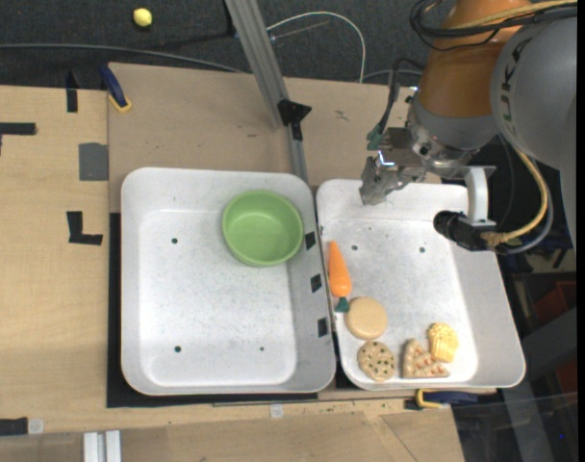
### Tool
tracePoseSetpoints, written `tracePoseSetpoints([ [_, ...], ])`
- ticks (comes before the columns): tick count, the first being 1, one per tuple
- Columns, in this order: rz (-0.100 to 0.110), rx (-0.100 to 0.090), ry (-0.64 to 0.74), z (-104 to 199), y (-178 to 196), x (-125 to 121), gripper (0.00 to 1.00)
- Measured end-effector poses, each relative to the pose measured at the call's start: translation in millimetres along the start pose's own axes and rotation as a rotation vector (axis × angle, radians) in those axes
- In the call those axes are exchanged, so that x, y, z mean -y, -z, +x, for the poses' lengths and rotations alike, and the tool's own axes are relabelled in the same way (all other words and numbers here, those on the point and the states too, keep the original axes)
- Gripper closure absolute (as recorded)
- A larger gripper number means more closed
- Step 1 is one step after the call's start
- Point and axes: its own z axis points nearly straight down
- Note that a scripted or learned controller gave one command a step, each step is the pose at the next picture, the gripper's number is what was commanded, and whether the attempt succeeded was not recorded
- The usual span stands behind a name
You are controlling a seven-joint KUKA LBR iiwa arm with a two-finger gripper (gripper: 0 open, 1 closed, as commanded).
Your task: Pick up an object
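The hand (378, 189) hangs over the far edge of the right bin (485, 301), I cannot tell its grip, and must next drop toward the carrot (339, 270).

Even, fairly bright overhead light. Soft, short shadows under the green bowl (263, 227) and along the bin walls (310, 287). Mild glare on the white bin rims. Dark floor at top underexposed. Slight softness throughout; fine grain, no strong edge distortion.
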Motion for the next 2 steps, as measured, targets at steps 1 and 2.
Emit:
tracePoseSetpoints([
  [1, 0.0, 0.001, 0.0, 48.3, 2.5, 16.7, 1.0],
  [2, 0.002, 0.001, 0.0, 96.6, -18.0, 36.0, 1.0],
])
